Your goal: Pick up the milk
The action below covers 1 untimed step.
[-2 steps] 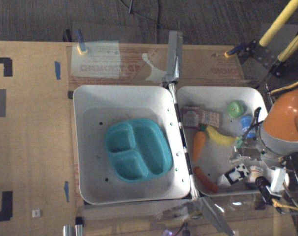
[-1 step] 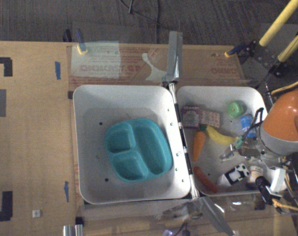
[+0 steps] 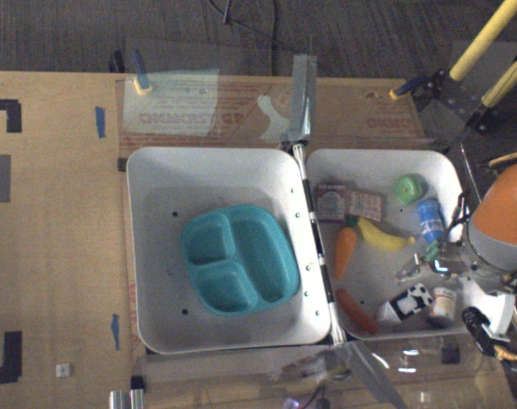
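The milk (image 3: 409,302) is a small black-and-white carton lying on its side near the front of the right bin (image 3: 373,167). My gripper (image 3: 427,265) hangs over the right side of that bin, just behind the milk and apart from it. The grey arm with its orange band (image 3: 503,204) comes in from the right edge, above the bin's right wall. Nothing shows in the gripper.
Around the milk lie a small pale cup (image 3: 443,302), a red sausage (image 3: 358,311), a carrot (image 3: 345,252), a banana (image 3: 382,235), a blue bottle (image 3: 428,219), a green apple (image 3: 407,187) and a pink box (image 3: 348,202). A teal divided plate (image 3: 238,259) sits in the left bin (image 3: 156,186).
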Tool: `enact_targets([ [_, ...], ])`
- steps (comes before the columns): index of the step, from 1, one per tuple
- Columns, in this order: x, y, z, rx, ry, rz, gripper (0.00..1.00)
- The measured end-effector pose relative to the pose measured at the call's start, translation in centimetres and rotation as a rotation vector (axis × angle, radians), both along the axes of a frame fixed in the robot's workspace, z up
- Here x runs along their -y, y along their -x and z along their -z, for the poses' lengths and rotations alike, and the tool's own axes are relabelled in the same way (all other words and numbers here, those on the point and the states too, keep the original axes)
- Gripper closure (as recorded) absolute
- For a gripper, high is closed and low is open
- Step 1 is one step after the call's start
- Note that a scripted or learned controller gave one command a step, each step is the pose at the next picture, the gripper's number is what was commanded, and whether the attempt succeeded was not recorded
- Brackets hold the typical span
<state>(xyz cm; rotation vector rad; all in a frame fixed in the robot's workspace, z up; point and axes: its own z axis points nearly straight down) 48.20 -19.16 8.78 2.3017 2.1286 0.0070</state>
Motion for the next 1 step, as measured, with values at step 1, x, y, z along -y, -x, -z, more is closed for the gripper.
enact_targets([
  [1,0.61,0.24,-6.46,-0.007,-0.002,0.053,0.00],
])
